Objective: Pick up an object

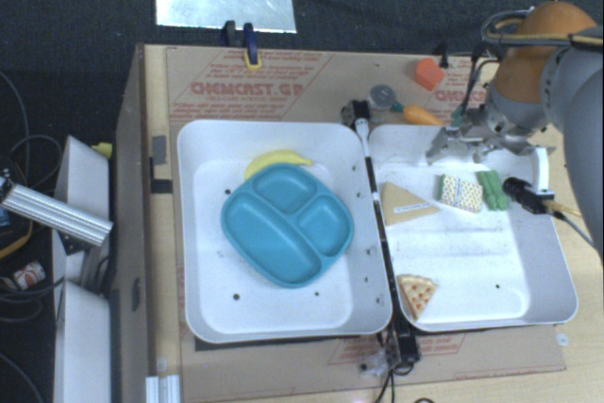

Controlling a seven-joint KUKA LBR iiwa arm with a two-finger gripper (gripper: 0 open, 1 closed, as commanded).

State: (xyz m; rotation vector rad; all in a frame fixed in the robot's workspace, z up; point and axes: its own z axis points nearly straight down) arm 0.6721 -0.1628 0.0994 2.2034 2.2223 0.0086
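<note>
My gripper (464, 146) hangs open over the back of the right bin (547, 293), with nothing between its fingers. Just in front of it lie a green-and-white checkered block (461, 193) and a green piece (491, 190) side by side. A tan wedge (404, 203) rests near the bin's left wall. In that bin's front left corner sits a pizza slice (416, 293). The left bin (203, 297) holds a blue divided plate (286, 224), and a yellow banana (276, 161) peeks out behind it.
Behind the bins, on the cardboard, lie an orange carrot (421, 116), an orange block (427, 74) and a grey round piece (382, 96). A divider wall (376, 203) separates the two bins. The arm's orange band (552, 24) rises at the right.
</note>
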